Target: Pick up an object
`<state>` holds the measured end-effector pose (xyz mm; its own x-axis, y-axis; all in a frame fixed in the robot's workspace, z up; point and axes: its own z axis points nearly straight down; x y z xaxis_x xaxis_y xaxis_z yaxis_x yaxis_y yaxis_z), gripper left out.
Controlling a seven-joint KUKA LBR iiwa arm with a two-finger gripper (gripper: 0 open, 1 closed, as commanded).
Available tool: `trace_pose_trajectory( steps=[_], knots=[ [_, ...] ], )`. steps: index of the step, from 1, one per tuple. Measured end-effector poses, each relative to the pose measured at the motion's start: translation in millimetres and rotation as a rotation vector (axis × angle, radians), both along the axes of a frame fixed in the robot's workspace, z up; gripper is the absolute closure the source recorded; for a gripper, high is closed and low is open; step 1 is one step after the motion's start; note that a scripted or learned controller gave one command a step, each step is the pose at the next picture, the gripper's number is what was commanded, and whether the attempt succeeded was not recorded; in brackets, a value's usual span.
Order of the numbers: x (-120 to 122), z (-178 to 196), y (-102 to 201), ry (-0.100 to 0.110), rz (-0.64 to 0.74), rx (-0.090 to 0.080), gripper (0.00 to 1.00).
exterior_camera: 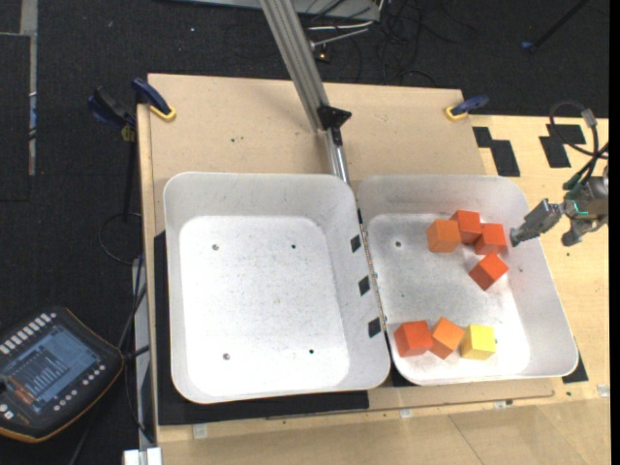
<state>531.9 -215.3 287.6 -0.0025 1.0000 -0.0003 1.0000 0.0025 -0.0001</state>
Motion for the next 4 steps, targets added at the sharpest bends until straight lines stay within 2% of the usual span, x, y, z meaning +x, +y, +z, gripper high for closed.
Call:
trace_pose_trajectory(
  steps=[1,2,3,4],
  knots=[
    [0,0,0,0.000,0.000,0.000,0.00],
    [-2,-43,2,0.004,-0.003,0.001,0.00],
    [-2,-107,4,0.006,-0.003,0.002,0.00],
    [-6,-152,1,0.005,-0.003,0.002,0.00]
  ],
)
